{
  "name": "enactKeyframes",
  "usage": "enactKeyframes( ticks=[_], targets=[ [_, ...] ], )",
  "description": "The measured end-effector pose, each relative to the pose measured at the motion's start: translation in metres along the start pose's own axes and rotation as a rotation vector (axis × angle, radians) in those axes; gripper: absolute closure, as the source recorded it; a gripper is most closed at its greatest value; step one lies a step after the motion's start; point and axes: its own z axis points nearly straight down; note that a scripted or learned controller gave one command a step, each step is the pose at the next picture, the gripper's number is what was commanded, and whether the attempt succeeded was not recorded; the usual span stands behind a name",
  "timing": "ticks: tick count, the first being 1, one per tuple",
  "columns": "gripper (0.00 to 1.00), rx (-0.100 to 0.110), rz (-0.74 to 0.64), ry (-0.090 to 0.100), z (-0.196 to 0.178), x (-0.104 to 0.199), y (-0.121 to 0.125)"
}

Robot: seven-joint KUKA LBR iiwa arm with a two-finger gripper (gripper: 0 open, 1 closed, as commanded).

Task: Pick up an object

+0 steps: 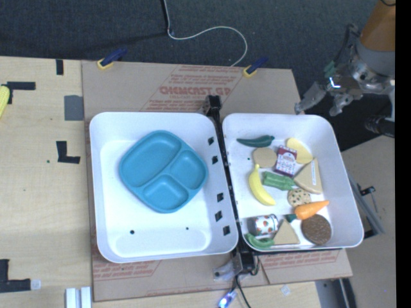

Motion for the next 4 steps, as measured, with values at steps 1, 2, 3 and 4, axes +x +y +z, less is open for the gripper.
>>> enactKeyframes(
  ticks=[1, 2, 3, 4],
  targets=[
    [1.0, 0.0, -0.001, -0.001, -0.01, 0.001, 0.0],
    [1.0, -0.005, -0.006, 0.001, -0.137, 0.077, -0.06],
    [1.0, 0.01, 0.006, 0.002, -0.051, 0.053, -0.127],
    [1.0, 0.004, -0.008, 0.002, -0.023, 0.154, -0.123]
  ],
)
